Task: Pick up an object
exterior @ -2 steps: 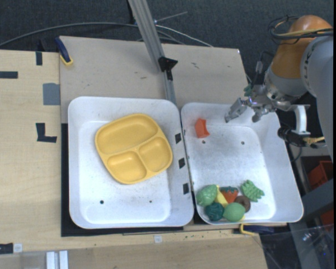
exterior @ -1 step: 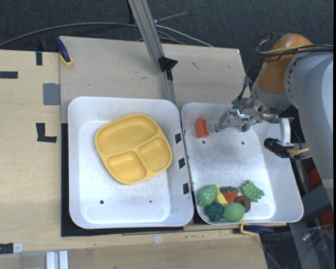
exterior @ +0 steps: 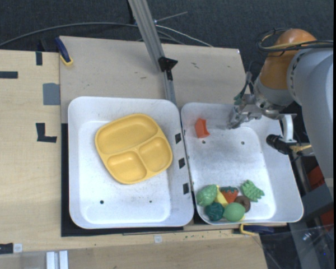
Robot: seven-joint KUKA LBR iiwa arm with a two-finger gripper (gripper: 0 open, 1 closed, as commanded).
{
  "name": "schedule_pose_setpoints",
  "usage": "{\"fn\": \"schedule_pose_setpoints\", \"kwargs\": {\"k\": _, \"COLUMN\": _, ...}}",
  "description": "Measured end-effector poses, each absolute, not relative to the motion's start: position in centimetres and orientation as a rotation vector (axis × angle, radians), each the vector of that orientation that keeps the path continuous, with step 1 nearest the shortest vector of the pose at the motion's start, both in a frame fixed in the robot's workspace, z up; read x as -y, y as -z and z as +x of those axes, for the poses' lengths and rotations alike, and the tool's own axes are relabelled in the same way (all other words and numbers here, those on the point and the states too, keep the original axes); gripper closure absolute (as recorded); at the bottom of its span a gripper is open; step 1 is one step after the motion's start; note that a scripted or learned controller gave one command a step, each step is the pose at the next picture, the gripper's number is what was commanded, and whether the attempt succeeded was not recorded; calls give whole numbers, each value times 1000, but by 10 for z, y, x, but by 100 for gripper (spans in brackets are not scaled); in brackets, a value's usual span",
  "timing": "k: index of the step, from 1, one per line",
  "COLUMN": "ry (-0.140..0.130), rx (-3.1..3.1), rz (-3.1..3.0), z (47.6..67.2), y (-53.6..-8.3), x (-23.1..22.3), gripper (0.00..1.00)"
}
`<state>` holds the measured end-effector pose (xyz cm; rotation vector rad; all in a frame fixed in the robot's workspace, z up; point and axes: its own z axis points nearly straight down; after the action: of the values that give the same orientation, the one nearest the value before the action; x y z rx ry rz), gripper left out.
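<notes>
A small orange block [exterior: 201, 128] lies near the back left corner of the right bin [exterior: 280, 167]. Several toy foods crowd the bin's front edge: a light green leafy piece [exterior: 208, 194], a red and yellow piece [exterior: 228, 194], a green ridged piece [exterior: 252, 190], a dark teal piece [exterior: 215, 211] and a round green one [exterior: 234, 212]. My gripper [exterior: 237, 118] hangs over the back of the right bin, right of the orange block and apart from it. Nothing shows between its fingers.
A yellow divided plate [exterior: 134, 148] lies in the left bin [exterior: 81, 167]. A slanted metal pole [exterior: 147, 24] stands behind the bins. The grey arm [exterior: 308, 77] fills the right side above the right bin.
</notes>
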<state>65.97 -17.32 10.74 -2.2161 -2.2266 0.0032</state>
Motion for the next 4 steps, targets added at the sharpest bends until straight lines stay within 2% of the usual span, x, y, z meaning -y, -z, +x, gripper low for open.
{"fn": "schedule_pose_setpoints", "kwargs": {"k": 1, "ry": 5, "rx": 2227, "rz": -2223, "z": 660, "y": -172, "x": 172, "gripper": 100}}
{"fn": "schedule_pose_setpoints", "kwargs": {"k": 3, "ry": 3, "rx": 2226, "rz": -2222, "z": 669, "y": -252, "x": 168, "gripper": 100}}
{"fn": "schedule_pose_setpoints", "kwargs": {"k": 4, "ry": 0, "rx": 2226, "rz": -2215, "z": 662, "y": -244, "x": 122, "gripper": 100}}
